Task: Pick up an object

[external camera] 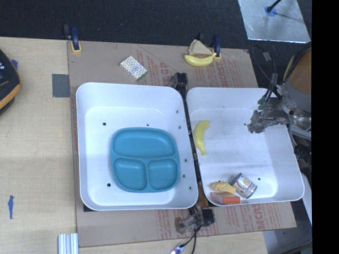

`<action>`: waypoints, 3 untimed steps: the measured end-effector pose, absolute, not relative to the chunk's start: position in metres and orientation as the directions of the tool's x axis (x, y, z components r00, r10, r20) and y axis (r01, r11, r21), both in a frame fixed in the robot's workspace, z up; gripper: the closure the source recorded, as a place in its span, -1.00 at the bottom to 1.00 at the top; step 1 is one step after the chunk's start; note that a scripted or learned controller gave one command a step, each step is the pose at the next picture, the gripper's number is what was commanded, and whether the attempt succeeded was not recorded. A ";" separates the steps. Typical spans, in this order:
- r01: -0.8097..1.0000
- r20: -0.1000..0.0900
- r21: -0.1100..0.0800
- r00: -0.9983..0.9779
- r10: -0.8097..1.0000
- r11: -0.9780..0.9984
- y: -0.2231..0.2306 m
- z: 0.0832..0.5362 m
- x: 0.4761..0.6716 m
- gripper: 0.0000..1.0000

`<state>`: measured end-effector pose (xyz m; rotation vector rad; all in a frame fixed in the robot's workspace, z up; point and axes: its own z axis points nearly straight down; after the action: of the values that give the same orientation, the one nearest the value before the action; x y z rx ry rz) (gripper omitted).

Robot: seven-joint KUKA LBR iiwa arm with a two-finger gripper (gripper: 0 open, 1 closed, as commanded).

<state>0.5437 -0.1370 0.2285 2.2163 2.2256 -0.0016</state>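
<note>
Gripper (258, 124) low over right bin (275, 163), near its right rim toward far side; jaws too dark and small to tell whether open or closed, nothing seen between them. Banana (201, 136) lies by right bin's left wall, well apart from gripper. Can (245, 185), yellow piece (223, 187) and red item (228, 199) clustered at near edge. Blue divided plate (144, 159) in left bin (90, 142).
</note>
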 end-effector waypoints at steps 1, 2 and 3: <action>1.000 0.001 -0.002 -0.005 1.000 0.005 -0.074 0.221 0.656 1.00; 1.000 0.000 -0.003 -0.005 1.000 0.005 -0.075 0.221 0.656 -1.00; 1.000 -0.001 -0.005 -0.003 1.000 0.003 -0.135 0.119 0.561 -1.00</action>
<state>0.5611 -0.1354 0.1188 2.2202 2.2270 -0.0070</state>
